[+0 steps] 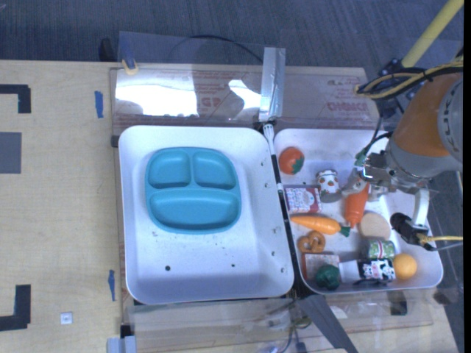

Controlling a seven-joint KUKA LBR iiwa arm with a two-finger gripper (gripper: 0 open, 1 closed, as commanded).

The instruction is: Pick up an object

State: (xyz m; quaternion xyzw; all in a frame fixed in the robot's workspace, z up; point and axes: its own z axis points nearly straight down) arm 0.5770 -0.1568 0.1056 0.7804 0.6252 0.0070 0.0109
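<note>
Two white bins (140,197) sit side by side. The grey arm (430,134) reaches in from the right; its tool (362,184) hangs over the right bin, closed on one upright carrot (355,206). Another carrot (315,223) lies left of it.

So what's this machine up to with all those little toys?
A grey and orange robot arm reaches in from the right over the right bin, which holds a jumble of toy food. Its tool sits low, right at the top end of an upright orange carrot. Whether it actually has the carrot is hard to tell. The left bin holds a blue divided plate.
</note>
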